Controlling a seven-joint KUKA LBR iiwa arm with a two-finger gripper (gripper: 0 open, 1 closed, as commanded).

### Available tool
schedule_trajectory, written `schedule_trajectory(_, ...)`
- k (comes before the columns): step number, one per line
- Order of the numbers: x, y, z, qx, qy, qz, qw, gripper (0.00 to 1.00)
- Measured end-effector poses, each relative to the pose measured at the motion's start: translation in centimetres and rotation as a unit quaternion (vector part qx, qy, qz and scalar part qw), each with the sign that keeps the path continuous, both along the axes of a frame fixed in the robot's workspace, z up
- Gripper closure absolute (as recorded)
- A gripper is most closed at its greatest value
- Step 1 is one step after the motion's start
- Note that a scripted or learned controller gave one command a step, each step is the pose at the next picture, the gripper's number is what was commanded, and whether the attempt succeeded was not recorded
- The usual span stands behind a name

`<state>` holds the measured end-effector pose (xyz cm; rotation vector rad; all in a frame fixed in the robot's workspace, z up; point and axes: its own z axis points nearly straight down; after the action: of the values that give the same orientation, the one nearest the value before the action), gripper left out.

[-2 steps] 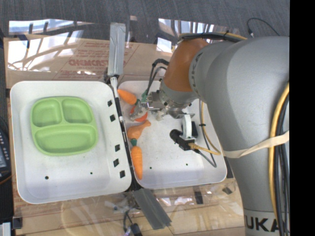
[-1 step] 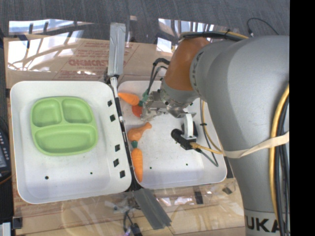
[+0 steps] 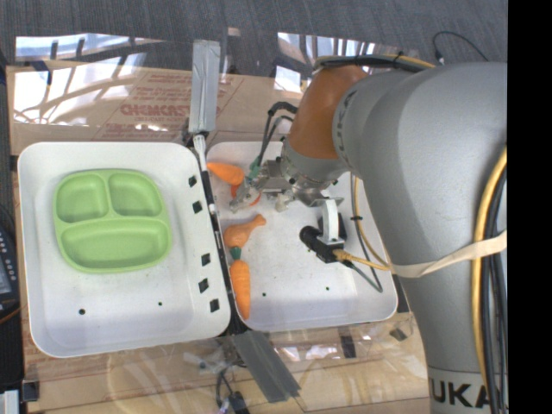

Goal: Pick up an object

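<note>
Two white bins sit side by side on the bench. The left bin (image 3: 52, 309) holds a green tray (image 3: 112, 220) with three compartments, lying in its upper half toward the left edge. The right bin (image 3: 345, 304) is largely covered by the grey arm (image 3: 423, 145), which reaches in from the right with its orange band (image 3: 323, 110) above the bin's top edge. The gripper (image 3: 259, 188) is low over the upper left part of the right bin, near the divider between the bins; whether it is open or closed cannot be told, nor whether anything sits in it. Just beside it, at the bin's top left corner, lies an orange piece (image 3: 226, 173). Below the gripper, near the left edge at mid-height, lies a drumstick (image 3: 244, 230), tilted. A carrot (image 3: 240, 287) lies along the left edge toward the bottom left corner, its green end pointing up. A black and white part (image 3: 323, 231) hangs off the wrist above the middle of the bin. Cardboard (image 3: 138, 102) lies flat behind both bins.
</note>
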<state>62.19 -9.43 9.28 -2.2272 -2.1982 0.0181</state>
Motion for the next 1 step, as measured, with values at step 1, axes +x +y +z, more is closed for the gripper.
schedule_trajectory(1,-6.25,0.17,-0.43,0.0012,-0.005,0.079,0.9969,0.0)
